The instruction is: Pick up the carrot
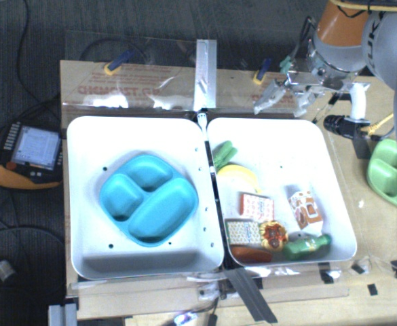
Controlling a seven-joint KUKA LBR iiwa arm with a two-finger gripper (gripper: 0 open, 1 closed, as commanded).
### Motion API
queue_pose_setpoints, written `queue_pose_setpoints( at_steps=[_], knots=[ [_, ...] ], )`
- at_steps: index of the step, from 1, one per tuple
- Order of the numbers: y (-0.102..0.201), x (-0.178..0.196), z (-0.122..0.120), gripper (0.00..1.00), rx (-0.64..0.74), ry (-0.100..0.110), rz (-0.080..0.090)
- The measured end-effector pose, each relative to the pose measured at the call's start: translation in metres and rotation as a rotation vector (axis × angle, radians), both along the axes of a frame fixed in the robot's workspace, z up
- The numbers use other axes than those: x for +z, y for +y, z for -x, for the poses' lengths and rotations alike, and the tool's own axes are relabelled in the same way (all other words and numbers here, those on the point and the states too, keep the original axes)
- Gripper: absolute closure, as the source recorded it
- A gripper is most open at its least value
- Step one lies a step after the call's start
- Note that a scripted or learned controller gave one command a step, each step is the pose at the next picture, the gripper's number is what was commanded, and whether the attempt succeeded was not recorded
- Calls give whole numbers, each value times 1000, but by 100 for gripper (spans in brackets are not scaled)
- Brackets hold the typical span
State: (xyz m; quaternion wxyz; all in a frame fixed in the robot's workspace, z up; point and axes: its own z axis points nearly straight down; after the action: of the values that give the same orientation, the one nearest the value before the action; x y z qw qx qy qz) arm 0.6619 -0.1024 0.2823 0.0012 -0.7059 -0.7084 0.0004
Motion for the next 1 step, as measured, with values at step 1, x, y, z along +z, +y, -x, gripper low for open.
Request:
queue_pose_setpoints(
  at_steps=[1],
  knots=[
    [62, -81, 49, 0, 144, 1, 0]
  ],
)
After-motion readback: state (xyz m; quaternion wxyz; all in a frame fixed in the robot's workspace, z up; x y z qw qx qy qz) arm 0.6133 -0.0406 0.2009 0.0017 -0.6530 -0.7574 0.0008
